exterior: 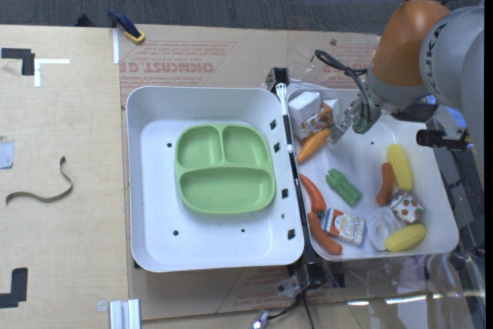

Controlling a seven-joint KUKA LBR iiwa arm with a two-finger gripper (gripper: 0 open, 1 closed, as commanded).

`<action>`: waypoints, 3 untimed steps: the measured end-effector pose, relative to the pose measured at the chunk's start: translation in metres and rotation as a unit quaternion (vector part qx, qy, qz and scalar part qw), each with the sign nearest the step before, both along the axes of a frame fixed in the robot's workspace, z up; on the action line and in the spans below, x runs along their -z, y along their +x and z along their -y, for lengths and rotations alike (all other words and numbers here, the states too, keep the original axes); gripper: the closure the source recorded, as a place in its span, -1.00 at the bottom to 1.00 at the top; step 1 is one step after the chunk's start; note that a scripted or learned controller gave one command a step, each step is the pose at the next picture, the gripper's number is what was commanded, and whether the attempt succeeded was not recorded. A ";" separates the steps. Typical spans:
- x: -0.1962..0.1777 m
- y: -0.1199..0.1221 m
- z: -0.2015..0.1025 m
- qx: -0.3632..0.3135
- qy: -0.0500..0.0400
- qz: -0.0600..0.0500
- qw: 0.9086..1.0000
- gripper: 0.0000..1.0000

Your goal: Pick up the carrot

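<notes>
Here, one carrot [312, 144] beside two corn cobs [399, 166] (jaws [339, 131]: cannot tell), one green plate [225, 169].

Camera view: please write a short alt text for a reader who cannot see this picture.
A grey robot arm reaches from the right into the right bin, its gripper just at the tip of an orange carrot lying near the bin's left wall. Toy foods lie around it; the left bin holds a green divided plate.

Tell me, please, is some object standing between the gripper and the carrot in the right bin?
Nothing visible does. The gripper is right at the upper end of the carrot, which lies tilted against the right bin's left wall. The small white box sits just above, beside the approach rather than across it.
</notes>
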State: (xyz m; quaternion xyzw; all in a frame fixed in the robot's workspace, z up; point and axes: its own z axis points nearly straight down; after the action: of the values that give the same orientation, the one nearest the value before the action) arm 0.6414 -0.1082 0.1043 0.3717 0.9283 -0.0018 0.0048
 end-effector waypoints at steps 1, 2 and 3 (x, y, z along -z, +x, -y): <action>0.000 0.000 0.000 0.000 0.000 0.000 1.000 -1.00; 0.010 0.000 -0.005 0.123 -0.001 -0.002 0.992 -1.00; 0.000 0.001 -0.006 0.121 -0.001 0.000 0.993 1.00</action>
State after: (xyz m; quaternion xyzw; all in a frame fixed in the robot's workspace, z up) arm 0.6428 -0.1020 0.1047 0.4816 0.8764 -0.0034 0.0049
